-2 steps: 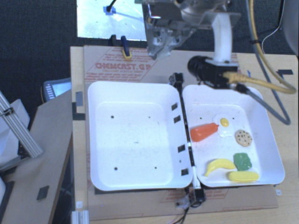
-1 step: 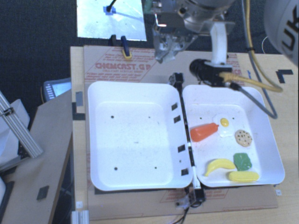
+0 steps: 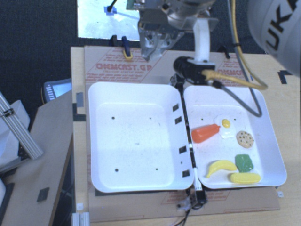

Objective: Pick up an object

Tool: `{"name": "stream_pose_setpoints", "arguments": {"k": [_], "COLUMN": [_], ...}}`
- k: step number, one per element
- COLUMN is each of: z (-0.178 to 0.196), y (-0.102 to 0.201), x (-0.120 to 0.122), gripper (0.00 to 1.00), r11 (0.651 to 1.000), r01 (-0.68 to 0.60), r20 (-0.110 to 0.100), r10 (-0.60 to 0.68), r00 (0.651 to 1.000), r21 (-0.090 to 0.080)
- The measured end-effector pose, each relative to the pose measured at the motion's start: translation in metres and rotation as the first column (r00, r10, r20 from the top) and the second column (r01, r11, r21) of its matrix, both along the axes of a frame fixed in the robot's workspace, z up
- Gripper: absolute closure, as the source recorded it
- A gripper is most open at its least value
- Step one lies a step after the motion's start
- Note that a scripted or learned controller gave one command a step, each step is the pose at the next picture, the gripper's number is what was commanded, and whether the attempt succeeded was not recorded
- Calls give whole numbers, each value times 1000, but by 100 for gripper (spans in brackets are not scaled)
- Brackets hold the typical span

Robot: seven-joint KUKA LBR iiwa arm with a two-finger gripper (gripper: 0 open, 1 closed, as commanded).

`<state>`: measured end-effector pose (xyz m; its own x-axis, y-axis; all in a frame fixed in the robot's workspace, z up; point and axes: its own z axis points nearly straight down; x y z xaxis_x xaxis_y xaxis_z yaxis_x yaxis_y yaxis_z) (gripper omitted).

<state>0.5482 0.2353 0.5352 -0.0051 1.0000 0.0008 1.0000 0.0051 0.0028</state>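
Note:
My gripper [image 3: 151, 48] hangs high above the bench, over the back edge of the left bin [image 3: 101, 173], with nothing between its fingers. In the right bin [image 3: 270, 140] lie an orange carrot [image 3: 204, 133], a white fried egg with a yellow yolk [image 3: 226, 124], a tan cookie [image 3: 244, 139], a green piece [image 3: 244, 162], a yellow banana [image 3: 221, 167] and a yellow corn-like piece [image 3: 245, 177]. All of them sit well to the right of and below the gripper.
A cardboard sheet [image 3: 117, 66] lies under both bins. Black clips [image 3: 181, 135] run along the seam between the bins. A yellow cable [image 3: 240, 81] loops over the back of the right bin. A metal rail [image 3: 19, 131] stands at the left.

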Motion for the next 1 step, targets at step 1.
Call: {"name": "stream_pose_setpoints", "arguments": {"k": [1], "z": [0], "y": [-1], "x": [9], "gripper": [100], "r11": [1000], "r01": [3], "r20": [0], "r10": [-3], "r00": [1000], "r21": [0]}}
